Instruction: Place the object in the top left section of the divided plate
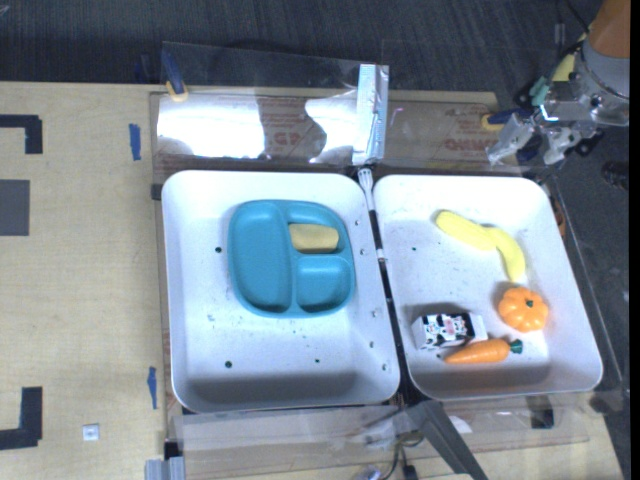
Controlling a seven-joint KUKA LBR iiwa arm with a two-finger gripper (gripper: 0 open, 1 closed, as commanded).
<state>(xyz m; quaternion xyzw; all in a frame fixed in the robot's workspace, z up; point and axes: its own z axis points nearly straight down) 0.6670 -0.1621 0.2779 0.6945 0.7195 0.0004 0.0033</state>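
A blue divided plate [262,258] lies in the left white bin [200,338]. It has one long section on its left and two smaller ones on its right. A tan, loaf-like object [314,238] rests in the upper right section. My gripper [532,140] hovers beyond the far right corner of the right bin [570,358], well away from the plate and apart from every object. In the right bin lie a yellow banana [482,238], an orange round fruit [523,308], a carrot [480,352] and a small black-and-white carton [444,329].
A shiny foil-like sheet [260,118] and a cardboard strip [440,133] run behind the bins. The pale wooden bench [70,268] stretches to the left. The divider between the bins [375,268] runs close to the plate's right edge.
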